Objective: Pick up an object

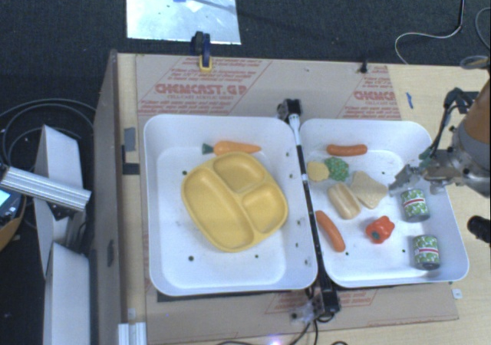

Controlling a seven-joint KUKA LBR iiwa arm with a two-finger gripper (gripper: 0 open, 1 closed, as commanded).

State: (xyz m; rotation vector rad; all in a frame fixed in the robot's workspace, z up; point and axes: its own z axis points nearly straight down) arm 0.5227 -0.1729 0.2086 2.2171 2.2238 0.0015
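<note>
You are at the approach step: the gripper hovers over the right bin near its right edge, just above a green-labelled can — nothing sits between its fingers, and how wide they stand cannot be told. Next, I judge, calls for a straight descent onto that can. Around it the bin is crowded — red pepper, second can — on a cardboard-covered bench.
</note>
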